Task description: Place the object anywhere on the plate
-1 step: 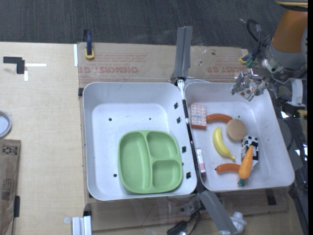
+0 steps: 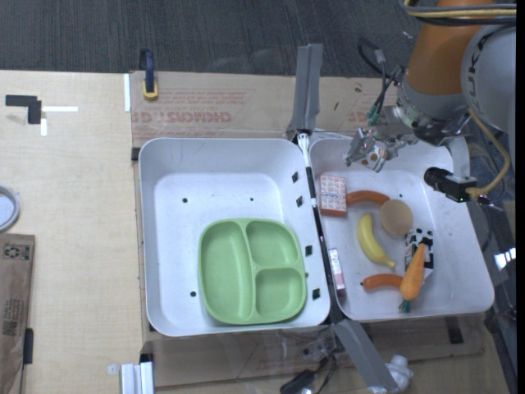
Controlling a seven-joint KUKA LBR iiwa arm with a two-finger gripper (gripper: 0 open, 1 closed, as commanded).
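A light green plate (image 2: 250,279) with three compartments lies in the left bin (image 2: 164,220), toward its near side. The right bin (image 2: 467,294) holds several toy foods: a yellow banana (image 2: 374,242), an orange carrot (image 2: 413,277), two orange-red sausages (image 2: 367,197) (image 2: 381,282), a tan ball (image 2: 396,217), a patterned pink box (image 2: 333,194) and a black-and-white item (image 2: 421,243). My gripper (image 2: 367,150) hangs over the far left corner of the right bin, beyond the pink box and well away from the plate.
A grey divider post (image 2: 308,89) stands between the bins at the far side. A thin pink bar (image 2: 335,269) lies along the right bin's left wall. A clamp (image 2: 148,74) and a tape roll (image 2: 5,209) sit on the bench to the left.
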